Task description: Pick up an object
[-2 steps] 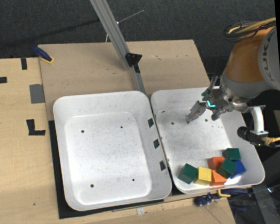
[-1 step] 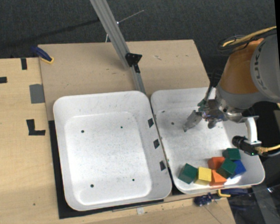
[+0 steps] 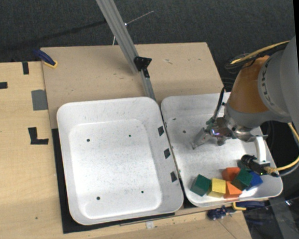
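Arm: the grey arm with its orange band is reaching in from the right, over the right bin.
Gripper: the gripper is hovering over the bare middle of the right bin's floor, pointing toward the left bin.
Fingers: one grey finger is showing as a slanted blur; whether the fingers are apart or together I cannot tell, and nothing is showing between them.
Blocks: a cluster is lying in the bin's near corner, below and to the right of the fingers, apart from them.
Green block: sitting nearest the fingers, at the cluster's left end.
Yellow block: touching the green one on its far side from the fingers.
Orange block: lying next along, with a red-orange piece above it.
Dark green block and blue block: lying farthest from the fingers, by the bin's right rim.
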You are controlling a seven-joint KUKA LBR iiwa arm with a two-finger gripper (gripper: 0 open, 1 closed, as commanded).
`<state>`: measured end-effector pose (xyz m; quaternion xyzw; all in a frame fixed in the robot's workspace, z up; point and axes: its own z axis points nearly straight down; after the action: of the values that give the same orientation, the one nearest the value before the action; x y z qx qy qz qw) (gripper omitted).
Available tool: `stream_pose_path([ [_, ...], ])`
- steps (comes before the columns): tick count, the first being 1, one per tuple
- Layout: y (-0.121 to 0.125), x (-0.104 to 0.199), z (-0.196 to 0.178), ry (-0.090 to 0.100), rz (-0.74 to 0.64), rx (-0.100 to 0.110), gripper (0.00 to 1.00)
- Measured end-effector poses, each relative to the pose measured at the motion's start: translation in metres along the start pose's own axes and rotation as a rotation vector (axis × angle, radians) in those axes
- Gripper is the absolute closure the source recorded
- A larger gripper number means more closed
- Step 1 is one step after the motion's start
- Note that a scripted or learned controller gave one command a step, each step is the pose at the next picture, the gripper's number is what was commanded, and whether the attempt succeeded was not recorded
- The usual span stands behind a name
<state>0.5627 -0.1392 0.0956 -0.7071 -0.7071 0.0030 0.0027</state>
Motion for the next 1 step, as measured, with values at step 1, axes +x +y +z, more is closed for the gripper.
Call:
stream_pose_path([
  [1, -0.0005, 0.0006, 0.0044, 0.0, -0.001, -0.005, 0.0],
])
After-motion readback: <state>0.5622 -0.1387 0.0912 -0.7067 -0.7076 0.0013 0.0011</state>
